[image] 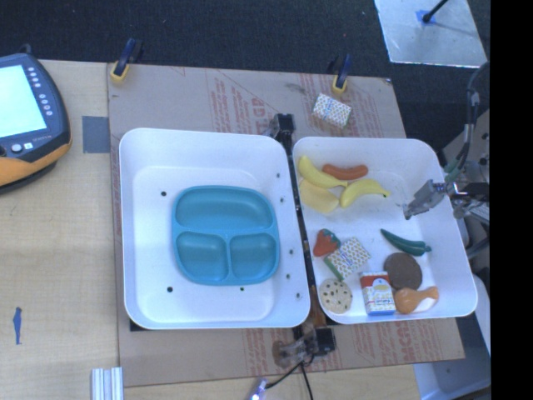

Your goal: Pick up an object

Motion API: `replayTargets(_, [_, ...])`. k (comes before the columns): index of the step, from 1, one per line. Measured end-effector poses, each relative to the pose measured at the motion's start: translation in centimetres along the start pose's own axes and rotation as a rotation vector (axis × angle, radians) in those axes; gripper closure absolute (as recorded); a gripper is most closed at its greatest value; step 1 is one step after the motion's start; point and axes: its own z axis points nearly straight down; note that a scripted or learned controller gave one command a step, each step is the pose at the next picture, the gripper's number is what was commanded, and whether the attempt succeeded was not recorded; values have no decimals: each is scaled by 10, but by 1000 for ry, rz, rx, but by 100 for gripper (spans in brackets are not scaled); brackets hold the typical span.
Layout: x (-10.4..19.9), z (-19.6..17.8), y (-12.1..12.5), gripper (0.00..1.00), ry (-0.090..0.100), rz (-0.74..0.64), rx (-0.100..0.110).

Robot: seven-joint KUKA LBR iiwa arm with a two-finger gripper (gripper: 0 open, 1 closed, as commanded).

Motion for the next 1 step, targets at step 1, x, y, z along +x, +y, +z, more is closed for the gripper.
replayTargets(1, [-23, 140, -12, 0, 1, -1, 3])
